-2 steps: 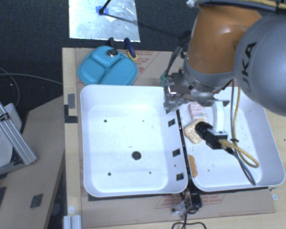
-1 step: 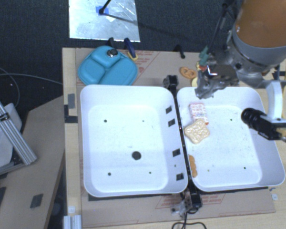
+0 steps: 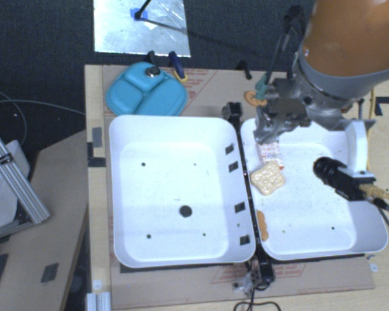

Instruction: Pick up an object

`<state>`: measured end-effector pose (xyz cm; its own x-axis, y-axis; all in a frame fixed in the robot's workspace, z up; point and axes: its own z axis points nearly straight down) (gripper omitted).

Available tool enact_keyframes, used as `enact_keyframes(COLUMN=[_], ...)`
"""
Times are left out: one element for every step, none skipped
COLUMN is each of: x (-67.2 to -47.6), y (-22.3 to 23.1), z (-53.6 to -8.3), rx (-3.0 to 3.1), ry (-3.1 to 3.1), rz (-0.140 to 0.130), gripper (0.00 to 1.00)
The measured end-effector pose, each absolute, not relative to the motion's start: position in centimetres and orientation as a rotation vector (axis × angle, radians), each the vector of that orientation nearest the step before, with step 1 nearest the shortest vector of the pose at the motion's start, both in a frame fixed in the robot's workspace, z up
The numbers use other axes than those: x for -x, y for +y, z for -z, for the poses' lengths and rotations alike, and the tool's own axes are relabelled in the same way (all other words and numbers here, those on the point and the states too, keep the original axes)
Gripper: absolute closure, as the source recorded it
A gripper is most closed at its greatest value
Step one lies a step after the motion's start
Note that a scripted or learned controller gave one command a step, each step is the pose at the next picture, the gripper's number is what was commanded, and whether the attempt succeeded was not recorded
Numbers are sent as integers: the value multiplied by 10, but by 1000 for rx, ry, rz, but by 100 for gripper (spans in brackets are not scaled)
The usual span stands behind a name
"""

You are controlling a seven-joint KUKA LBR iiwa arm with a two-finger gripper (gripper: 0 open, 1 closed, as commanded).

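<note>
My gripper [image 3: 267, 133] hangs centre-right of frame, over the right bin [image 3: 324, 245]; grip state unreadable. Below it: white red-printed packet [image 3: 270, 151], then a tan, bumpy, squarish biscuit [image 3: 268, 177].

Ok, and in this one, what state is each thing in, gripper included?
gripper: hovering over the far left corner of the right bin.
pink and white packet: flat in the right bin, at the gripper's tip.
beige waffle-like piece: flat, beside the packet, not held.
orange-brown piece: lying along the right bin's left wall.
small dark disc: flat on the floor of the left bin.
blue divided dish: resting on the bench behind the left bin.
</note>
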<state>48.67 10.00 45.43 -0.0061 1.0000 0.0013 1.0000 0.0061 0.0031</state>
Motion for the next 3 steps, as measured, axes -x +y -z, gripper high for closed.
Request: enact_keyframes(x=[-486,-487,-487], y=[142,73,46], z=[-424,-497,-424], rx=[-2213,-2222,-2225], ry=[2231,2211,2220], rz=[0,-13,5], gripper=[100,100,100])
